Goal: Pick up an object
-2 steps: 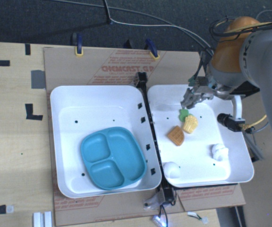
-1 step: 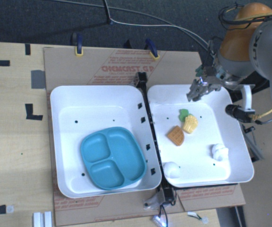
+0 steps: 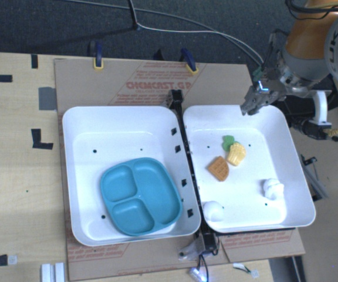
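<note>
The right bin (image 3: 286, 157) holds a yellow corn-like toy (image 3: 236, 154) with a green piece (image 3: 228, 140) at its far end, an orange waffle-like piece (image 3: 219, 168), a white object (image 3: 272, 188) near the right wall and another white object (image 3: 212, 209) at the front left corner. My gripper (image 3: 252, 106) hangs over the bin's far rim, up and right of the yellow toy, with nothing seen between its fingers.
The left bin (image 3: 75, 128) holds a blue divided plate (image 3: 139, 195). A black divider (image 3: 183, 151) runs between the bins. Cardboard (image 3: 145, 81) lies under both, held by clamps at the back. Cables trail behind the bench.
</note>
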Robot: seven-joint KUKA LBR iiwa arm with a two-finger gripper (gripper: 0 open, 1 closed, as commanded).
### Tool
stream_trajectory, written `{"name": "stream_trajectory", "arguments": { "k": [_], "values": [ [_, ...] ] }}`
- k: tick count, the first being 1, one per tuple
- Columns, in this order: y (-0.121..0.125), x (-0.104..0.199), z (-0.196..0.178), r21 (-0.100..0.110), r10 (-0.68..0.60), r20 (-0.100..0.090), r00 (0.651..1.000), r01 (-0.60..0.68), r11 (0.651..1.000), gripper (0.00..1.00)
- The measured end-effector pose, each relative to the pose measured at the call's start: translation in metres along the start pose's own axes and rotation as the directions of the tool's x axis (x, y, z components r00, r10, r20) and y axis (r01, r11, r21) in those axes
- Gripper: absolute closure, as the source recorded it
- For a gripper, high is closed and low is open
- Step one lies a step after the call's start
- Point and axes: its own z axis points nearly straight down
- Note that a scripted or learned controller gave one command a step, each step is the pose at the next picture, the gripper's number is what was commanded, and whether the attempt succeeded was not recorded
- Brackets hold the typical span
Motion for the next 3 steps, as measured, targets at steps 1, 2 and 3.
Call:
{"name": "stream_trajectory", "arguments": {
  "k": [1,2,3],
  "values": [
    [0.008,0.055,-0.002,0.005,-0.004,-0.002,1.000,0.004,1.000,1.00],
    [0.006,0.107,-0.002,0.005,-0.004,-0.002,1.000,0.004,1.000,1.00],
    [0.007,0.157,0.018,0.006,-0.004,-0.001,1.000,0.004,1.000,1.00]
  ]
}}
